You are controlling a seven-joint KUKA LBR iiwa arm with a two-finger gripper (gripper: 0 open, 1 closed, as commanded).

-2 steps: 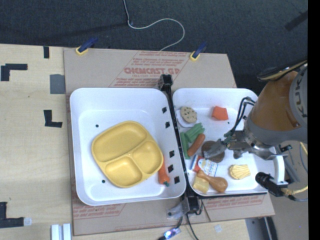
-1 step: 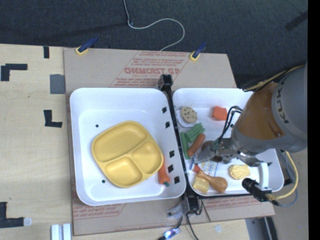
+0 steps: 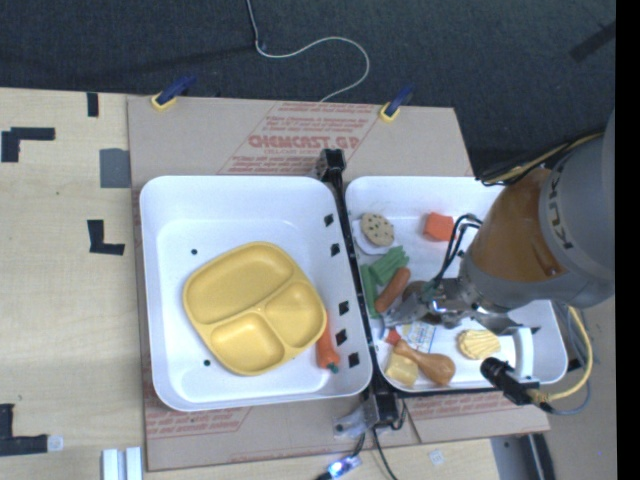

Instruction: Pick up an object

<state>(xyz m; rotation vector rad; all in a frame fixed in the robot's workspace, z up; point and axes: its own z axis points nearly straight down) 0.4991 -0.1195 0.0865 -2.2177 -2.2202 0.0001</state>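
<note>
My gripper (image 3: 418,308) is low in the right bin (image 3: 455,193), over a cluster of toy food. Just left of it lie a red-brown sausage (image 3: 392,288) and a green vegetable (image 3: 384,269). Below it are a brown drumstick (image 3: 428,365), a pale yellow block (image 3: 401,372) and a small printed packet (image 3: 420,337). A ridged yellow chip (image 3: 478,344) sits to its lower right. Farther back lie a speckled cookie (image 3: 377,229) and an orange block (image 3: 438,227). The arm's orange band (image 3: 510,248) hides part of the bin's right side.
The left bin (image 3: 165,268) holds a yellow divided plate (image 3: 254,308) and an orange carrot (image 3: 326,350) by the dividing wall (image 3: 345,268). Both bins rest on cardboard (image 3: 290,143) on the wooden bench.
</note>
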